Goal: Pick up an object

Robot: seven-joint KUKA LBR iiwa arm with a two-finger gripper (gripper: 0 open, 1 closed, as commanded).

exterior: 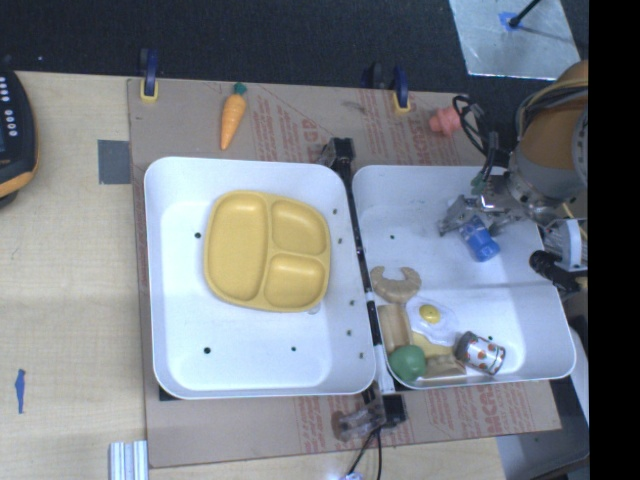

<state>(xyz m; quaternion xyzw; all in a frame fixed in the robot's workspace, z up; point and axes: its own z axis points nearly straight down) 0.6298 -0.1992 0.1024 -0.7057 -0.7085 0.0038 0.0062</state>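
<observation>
Two white bins are seen side by side. In the right bin (pixel 520 308), a small blue object (pixel 482 244) is pinched between the spread fingers of the gripper (pixel 480 226), near the far right corner
</observation>
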